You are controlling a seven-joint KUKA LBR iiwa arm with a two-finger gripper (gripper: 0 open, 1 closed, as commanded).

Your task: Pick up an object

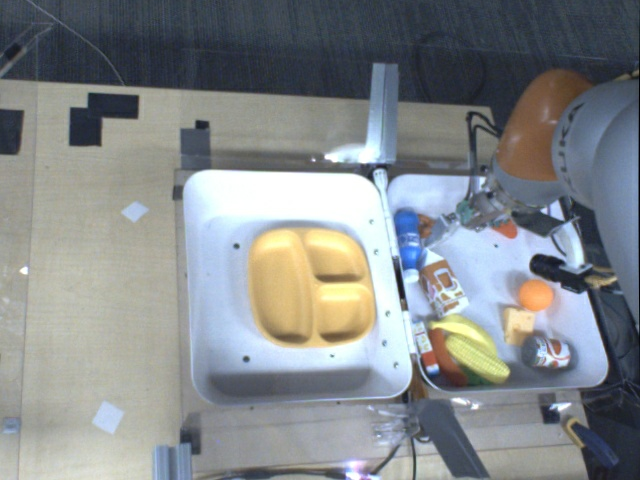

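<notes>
We watched the grey arm with its orange band reach in from the right, bent down over the far end of the right shallow white bin. Its gripper hung low near that bin's upper left part, just beside a blue plastic bottle lying along the divider. We could not tell how the gripper was set; it was small and blurred against the white floor, and nothing showed clearly in it.

A small red-orange piece sat just right of the gripper, partly covered by the wrist, and we could not make out what it was. Black cabling and a dark fitting crossed the bin's right side.

The pickable things lay lower in the right bin: a red-and-white printed packet, a round orange ball, a pale yellow cheese-like block, a dark round can, a yellow banana touching a yellow corn cob, and something red half hidden beneath them.

The left shallow white bin held a yellow compartment tray. Both bins rested on the pale wooden worktop, and the arm's upper bulk was cut off at the right edge.
</notes>
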